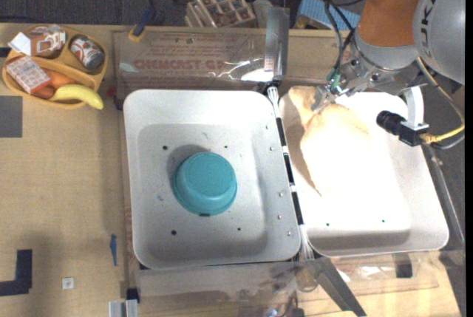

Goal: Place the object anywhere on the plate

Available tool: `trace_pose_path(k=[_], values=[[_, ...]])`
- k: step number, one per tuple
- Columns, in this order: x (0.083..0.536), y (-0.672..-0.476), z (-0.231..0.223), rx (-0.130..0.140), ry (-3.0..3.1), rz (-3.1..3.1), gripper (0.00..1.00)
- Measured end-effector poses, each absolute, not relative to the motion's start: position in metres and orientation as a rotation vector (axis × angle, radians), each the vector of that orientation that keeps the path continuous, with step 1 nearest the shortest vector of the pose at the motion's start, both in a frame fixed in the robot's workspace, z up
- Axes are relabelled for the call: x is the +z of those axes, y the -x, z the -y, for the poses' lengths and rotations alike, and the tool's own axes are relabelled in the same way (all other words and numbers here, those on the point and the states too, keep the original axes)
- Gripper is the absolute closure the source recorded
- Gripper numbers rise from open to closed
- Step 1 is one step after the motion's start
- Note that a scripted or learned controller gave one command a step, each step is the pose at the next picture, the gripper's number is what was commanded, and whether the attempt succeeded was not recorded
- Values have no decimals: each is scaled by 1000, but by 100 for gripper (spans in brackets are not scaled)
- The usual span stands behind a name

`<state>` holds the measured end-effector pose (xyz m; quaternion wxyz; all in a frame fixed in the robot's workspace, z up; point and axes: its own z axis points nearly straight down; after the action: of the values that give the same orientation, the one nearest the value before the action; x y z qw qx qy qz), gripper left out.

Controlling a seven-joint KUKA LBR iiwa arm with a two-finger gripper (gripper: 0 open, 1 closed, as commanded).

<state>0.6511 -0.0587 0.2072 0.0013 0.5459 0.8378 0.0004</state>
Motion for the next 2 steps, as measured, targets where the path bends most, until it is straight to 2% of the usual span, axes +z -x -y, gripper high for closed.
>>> trace_pose_path(k=[1, 2], values=[[225, -652, 59, 3, -1712, -2629, 100], [222, -655, 0, 1, -1158, -2919, 100]])
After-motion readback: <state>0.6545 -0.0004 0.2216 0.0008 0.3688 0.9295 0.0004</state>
